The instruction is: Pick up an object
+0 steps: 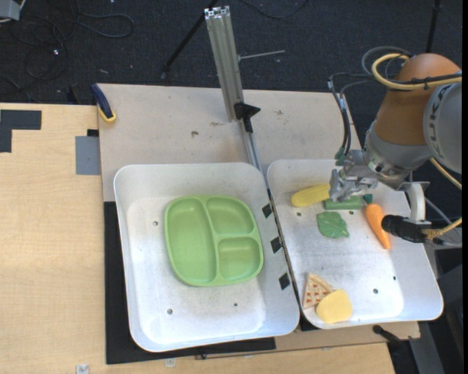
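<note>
Tool (348,191) low in right white bin (421,302), grip state: cannot tell | nearest target: flat green leaf-shaped toy (332,224), directly below-left of tool, touching bin floor | you descend slightly toward view's bottom.

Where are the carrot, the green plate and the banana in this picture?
carrot (377,224), camera view, middle of its orange body
green plate (214,239), camera view, ridge between its compartments
banana (309,196), camera view, middle of its yellow body
</note>
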